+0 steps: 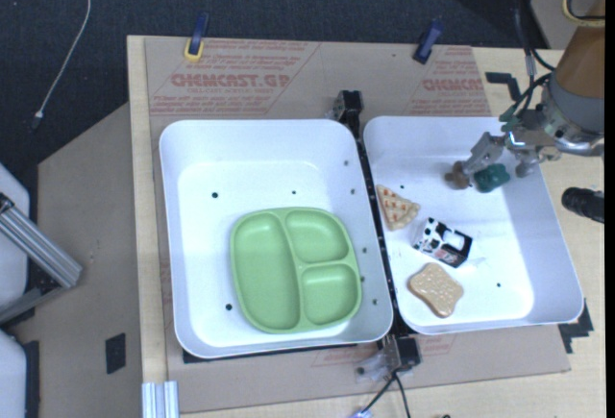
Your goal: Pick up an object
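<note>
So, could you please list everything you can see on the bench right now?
White bins: 2, white, side by side; left bin, right bin.
Divided plate: 1, light green, in the left bin.
Waffle piece: 1, tan, at the right bin's left edge.
Black-and-white object: 1, middle of the right bin.
Toast slice: 1, brown, near front of the right bin.
Teal object: 1, at the gripper, right bin.
Clamps: 2, yellow-blue and blue, on the board's far edge.
Gripper: 1, grey, over the right bin's far part.
</note>
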